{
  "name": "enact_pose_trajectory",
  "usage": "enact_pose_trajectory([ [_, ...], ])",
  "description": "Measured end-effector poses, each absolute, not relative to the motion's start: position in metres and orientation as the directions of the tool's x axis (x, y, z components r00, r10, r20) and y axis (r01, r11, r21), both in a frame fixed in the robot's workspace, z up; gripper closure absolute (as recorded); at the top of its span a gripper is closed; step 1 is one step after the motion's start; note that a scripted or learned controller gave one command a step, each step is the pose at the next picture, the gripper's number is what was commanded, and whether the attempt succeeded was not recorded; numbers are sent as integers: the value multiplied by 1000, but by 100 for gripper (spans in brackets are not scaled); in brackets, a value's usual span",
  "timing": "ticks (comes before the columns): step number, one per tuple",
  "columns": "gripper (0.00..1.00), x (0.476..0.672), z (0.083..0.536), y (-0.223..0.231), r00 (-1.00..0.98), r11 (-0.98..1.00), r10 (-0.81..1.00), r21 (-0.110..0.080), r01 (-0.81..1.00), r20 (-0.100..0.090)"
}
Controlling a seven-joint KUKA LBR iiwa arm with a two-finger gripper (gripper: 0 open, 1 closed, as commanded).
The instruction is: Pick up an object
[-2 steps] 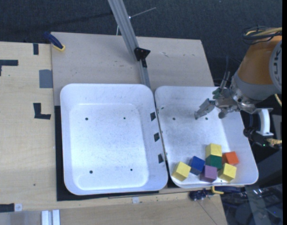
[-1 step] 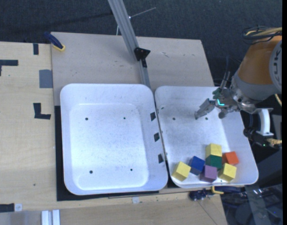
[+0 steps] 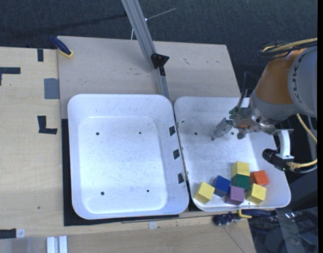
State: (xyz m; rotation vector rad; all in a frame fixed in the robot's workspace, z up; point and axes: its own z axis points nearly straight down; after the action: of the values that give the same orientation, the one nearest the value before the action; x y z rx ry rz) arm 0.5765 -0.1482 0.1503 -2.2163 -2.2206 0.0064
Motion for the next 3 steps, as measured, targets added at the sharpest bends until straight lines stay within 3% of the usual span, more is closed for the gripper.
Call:
enact_pose_trajectory([
  [1, 0, 575, 96, -147, -1, 1, 1000, -7, 1000, 0],
  [2, 100, 576, 109, -147, -3, 3, 1000, -3, 1000, 1],
  [3, 100, 571, 166, -139, -2, 2, 1000, 4, 1000, -1],
])
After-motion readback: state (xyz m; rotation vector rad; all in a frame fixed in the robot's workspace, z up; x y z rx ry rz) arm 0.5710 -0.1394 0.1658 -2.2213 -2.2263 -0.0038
